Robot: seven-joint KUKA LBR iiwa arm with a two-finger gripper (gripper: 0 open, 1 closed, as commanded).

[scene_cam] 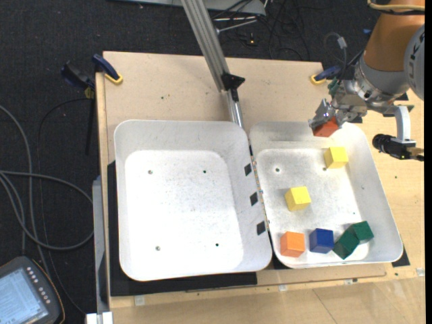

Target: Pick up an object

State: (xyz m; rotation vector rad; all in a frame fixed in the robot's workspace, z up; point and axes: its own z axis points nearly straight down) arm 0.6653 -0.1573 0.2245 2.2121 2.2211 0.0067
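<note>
My gripper (329, 121) hangs over the back edge of the right bin (381, 201), shut on a small red block (326, 129) that shows between its fingers, lifted off the bin floor. Below it in the right bin lie a yellow block (335, 156) near the back and a second yellow block (298, 198) in the middle. Along the front of the bin sit an orange block (292, 243), a blue block (322, 240) and two green blocks (362, 231) (347, 245) close together.
The left bin (128, 181) stands beside the right one, with black clips on the shared rim (255, 198). A slanted metal rail (209, 46) crosses the bench at the back. Clamps hold the bench's back corners (108, 69) (322, 76).
</note>
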